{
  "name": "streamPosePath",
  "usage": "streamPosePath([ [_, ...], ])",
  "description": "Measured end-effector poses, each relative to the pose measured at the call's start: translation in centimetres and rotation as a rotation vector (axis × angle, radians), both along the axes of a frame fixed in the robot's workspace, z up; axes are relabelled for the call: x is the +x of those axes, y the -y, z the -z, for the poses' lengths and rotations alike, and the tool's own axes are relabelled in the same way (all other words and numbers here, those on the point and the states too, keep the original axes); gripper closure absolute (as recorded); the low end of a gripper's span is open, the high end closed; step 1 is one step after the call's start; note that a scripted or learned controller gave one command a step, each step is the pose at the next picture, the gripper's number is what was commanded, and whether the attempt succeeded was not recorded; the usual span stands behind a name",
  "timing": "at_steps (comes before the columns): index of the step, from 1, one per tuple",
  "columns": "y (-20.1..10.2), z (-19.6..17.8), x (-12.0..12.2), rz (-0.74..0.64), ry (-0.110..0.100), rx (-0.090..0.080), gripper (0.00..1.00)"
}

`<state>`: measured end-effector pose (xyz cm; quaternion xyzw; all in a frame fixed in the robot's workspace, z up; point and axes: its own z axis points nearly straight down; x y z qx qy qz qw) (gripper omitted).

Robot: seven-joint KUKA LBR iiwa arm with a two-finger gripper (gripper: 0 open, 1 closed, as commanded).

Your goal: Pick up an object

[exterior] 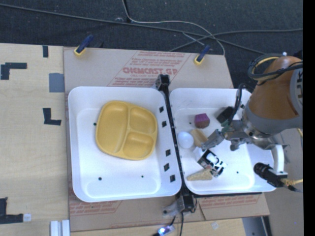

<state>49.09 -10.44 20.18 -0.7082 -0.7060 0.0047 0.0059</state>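
In the right bin (238, 180), over the middle of its floor, hangs the pincer (212, 140), at the end of the grey arm (273, 102) with the orange band that reaches in from the right. I cannot tell if the pincer is wide or narrow.

Just left of it lies a tan piece (199, 135), and close beside that a white ball (185, 140) near the wall between the bins. On the near side of the pincer sits a black-and-white object (212, 162), with a tan wedge (199, 176) next to it, nearer still. On the far side there is a purple block (201, 119) and, to its right, a black object (225, 114).

The left bin (83, 146) holds a yellow divided plate (126, 130). Both bins stand on a cardboard sheet (147, 65) on the surface (29, 156).
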Motion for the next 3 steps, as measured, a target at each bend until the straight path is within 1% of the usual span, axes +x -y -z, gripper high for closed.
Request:
streamPosePath([
  [1, 0.0, -0.6, 0.3, -0.004, 0.013, -0.001, 0.0],
  [2, 1.0, 4.7, 0.0, -0.002, 0.008, -0.001, 0.0],
  [3, 1.3, 9.1, -0.4, -0.003, 0.008, -0.001, 0.0],
])
